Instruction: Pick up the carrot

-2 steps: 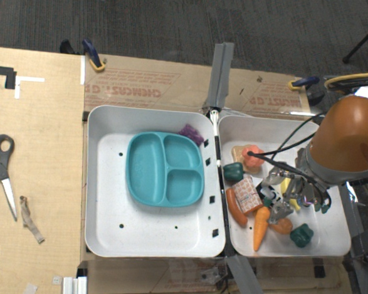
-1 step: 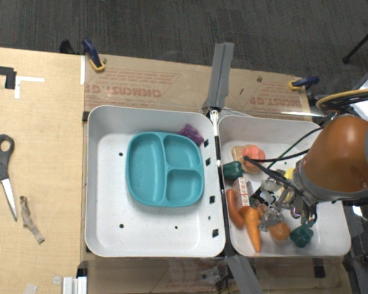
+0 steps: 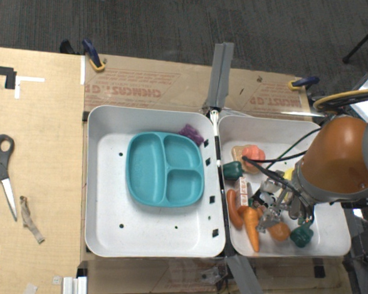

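Orange and pointy, the carrot lies in the right bin near its front left corner, with its thin tip pointing at the front edge of the desk. The gripper hangs low just beside the carrot's fat end, and I cannot tell if it is open or closed, because wires and metal bits hide it. A small orange ball and a dark green toy sit close by, and a teal plate with three parts lies in the left bin.
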Controlling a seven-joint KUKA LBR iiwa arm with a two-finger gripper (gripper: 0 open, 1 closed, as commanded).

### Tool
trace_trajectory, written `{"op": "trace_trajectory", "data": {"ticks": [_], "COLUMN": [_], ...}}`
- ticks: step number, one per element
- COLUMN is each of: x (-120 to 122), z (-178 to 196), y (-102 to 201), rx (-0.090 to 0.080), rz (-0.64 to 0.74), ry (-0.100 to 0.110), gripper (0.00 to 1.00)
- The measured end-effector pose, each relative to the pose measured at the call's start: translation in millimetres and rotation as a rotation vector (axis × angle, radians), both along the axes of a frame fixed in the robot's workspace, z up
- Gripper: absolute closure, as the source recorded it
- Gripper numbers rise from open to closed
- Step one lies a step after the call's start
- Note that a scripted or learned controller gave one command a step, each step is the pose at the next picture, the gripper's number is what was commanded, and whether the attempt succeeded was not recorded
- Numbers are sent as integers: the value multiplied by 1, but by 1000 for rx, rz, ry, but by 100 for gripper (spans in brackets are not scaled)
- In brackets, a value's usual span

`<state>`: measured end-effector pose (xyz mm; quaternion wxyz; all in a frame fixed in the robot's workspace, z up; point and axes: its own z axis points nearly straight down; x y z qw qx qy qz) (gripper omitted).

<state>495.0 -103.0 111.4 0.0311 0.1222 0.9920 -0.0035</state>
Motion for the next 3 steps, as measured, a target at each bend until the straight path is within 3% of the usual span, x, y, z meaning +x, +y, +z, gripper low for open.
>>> {"op": "trace_trajectory", "data": {"ticks": [2,3], "x": [-1,7], "z": [-1,-3], "y": [2,4], "rx": [5,9], "rz": [-50,-90], "ry": [3,21], "gripper": [0,0]}}
